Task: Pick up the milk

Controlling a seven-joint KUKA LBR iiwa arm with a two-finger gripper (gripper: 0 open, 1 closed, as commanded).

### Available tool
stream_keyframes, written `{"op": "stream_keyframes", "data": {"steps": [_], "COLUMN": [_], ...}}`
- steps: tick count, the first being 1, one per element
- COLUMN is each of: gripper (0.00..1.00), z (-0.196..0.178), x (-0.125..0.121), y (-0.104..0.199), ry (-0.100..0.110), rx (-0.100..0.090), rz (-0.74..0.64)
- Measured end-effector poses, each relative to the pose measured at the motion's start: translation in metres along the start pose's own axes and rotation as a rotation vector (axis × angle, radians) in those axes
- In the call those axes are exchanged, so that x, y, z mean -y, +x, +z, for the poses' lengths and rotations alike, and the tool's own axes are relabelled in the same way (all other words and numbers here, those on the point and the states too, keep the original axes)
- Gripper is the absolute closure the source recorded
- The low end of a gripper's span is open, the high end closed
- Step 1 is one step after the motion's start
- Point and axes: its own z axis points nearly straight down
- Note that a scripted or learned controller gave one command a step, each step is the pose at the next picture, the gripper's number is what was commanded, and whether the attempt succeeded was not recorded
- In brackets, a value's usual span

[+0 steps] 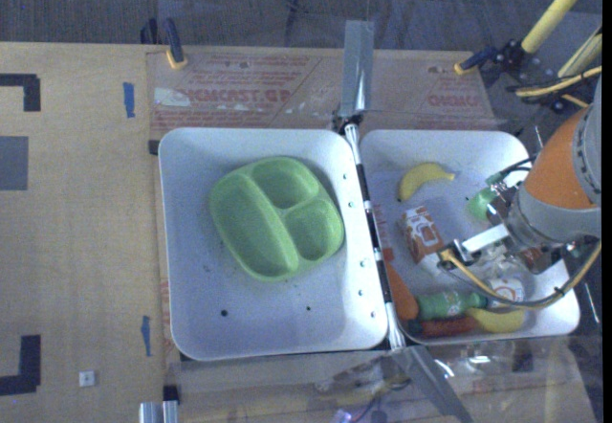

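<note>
You've got the milk carton [422, 232] lying in the right bin [382, 155] — gripper [478, 254] at its 4 o'clock. Jaw state — you can't tell.

one fixed overhead camera, slanted down, both bins [359, 263] in frame

Milk carton [422, 232] in right bin [382, 155] beside end effector [478, 254], green plate [277, 216] in left bin [182, 249]

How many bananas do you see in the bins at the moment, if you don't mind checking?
2. One banana lies near the back of the right bin, and another banana lies along its front edge. The arm covers part of that bin, so more may be hidden.
</note>
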Motion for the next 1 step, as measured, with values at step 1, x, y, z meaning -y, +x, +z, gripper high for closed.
{"op": "stream_keyframes", "data": {"steps": [1], "gripper": [1.0], "z": [-0.0006], "x": [-0.0104], "y": [0.0595], "ry": [-0.007], "rx": [-0.003], "rz": [0.249]}}
